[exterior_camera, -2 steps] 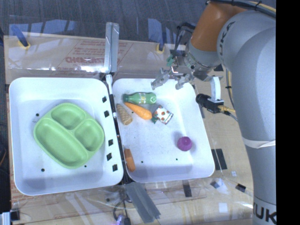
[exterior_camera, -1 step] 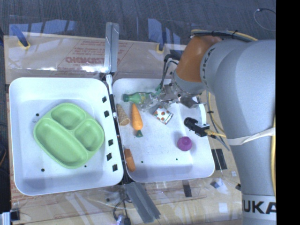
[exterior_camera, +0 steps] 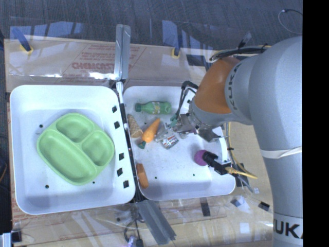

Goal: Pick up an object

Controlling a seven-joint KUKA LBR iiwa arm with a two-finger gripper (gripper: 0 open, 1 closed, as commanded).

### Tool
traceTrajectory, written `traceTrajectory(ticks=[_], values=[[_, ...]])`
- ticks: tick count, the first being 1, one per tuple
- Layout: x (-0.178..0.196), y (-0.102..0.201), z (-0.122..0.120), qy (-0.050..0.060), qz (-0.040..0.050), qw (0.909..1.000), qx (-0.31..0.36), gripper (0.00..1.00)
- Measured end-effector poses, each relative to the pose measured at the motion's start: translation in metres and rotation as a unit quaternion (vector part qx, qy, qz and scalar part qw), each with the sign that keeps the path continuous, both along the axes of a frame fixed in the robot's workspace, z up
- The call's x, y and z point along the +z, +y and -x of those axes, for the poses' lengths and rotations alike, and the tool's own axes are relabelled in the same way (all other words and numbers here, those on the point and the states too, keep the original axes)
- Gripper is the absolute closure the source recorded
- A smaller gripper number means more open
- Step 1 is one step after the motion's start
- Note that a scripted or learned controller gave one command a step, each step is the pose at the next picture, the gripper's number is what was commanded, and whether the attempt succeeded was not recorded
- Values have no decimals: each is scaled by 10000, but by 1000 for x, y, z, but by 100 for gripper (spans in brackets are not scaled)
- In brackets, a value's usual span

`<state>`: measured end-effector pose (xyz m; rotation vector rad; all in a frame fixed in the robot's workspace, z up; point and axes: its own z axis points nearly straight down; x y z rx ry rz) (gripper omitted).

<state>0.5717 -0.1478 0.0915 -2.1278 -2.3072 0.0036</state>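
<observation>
The gripper (exterior_camera: pixel 176 126) hangs low in the right bin (exterior_camera: pixel 169 187), just above a crumpled silver packet (exterior_camera: pixel 168 139); how far it is open, or whether it holds anything, cannot be told. Beside it, toward the left bin (exterior_camera: pixel 31 99), lie a carrot (exterior_camera: pixel 151 130) and a wafer cone (exterior_camera: pixel 134 126). A green bottle (exterior_camera: pixel 153 107) lies just beyond these, and a green divided plate (exterior_camera: pixel 75 147) sits well apart in that bin.

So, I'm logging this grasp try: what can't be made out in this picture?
Gripper: in the camera view it blurs into the silver wrapper, so contact between them can't be judged.
Right bin: its right side is hidden under the arm.
Purple thing: too small and blurred to identify.
Orange piece by that bin's left wall: too small to name.
</observation>
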Motion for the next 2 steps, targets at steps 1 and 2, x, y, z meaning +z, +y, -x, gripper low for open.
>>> traceTrajectory(ticks=[1,2], values=[[10,0,0,2,3,10000,31,100],[107,61,-19,-7,4,9979,-642,100]])
